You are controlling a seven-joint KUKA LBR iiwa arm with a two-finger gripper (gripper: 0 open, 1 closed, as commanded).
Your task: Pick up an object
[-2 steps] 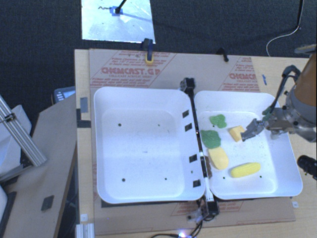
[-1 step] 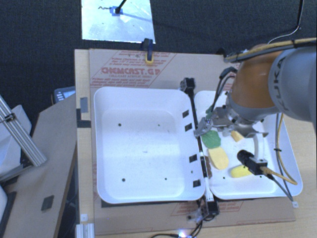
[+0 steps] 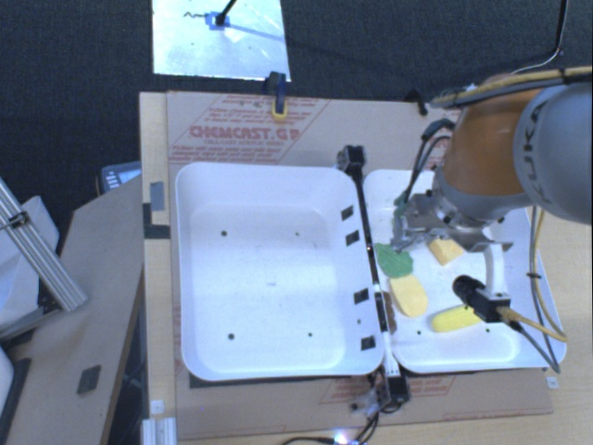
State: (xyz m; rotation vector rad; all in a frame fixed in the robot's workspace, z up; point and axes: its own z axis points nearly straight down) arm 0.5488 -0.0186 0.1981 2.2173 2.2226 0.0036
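- My jaws (image 3: 405,236) hang low at centre-right, above the green object (image 3: 396,262) — gripping or released, I cannot tell.
- Nothing visibly lifted — the pick remains undone.

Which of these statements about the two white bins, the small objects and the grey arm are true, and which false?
1. The flat green object lies in the right white bin. True.
2. The yellow banana-shaped object lies in the left white bin. False: it lies in the right bin.
3. The grey arm with the orange band is above the right bin. True.
4. The pale yellow oval object sits on the cardboard. False: it is inside the right bin.
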